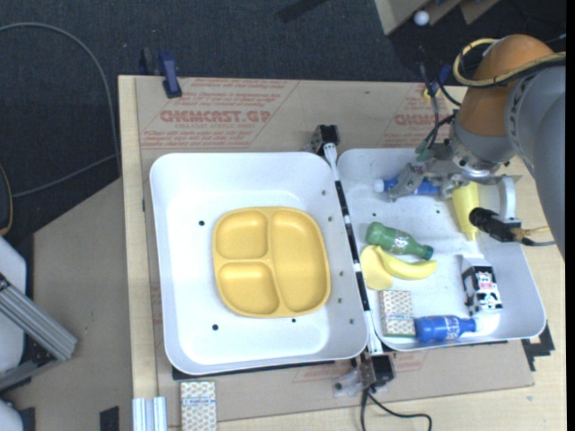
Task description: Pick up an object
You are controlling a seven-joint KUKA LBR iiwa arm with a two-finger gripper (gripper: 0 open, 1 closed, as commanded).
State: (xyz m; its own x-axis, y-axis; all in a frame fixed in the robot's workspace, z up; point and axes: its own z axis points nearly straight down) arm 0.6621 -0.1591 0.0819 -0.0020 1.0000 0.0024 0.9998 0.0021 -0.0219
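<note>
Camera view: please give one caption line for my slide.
KUKA arm's end effector low over the cluttered right bin; yellow divided plate in the left bin.

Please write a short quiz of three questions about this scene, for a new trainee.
1. True or false: the yellow tray lies in the left bin.
2. Which thing touches the banana? A: the green bottle. B: the blue bottle. C: the carton.
3. Near which edge of the right bin is the gripper: far or near?

Key: 1 true. 2 A. 3 far; whether it holds anything cannot be told.
</note>
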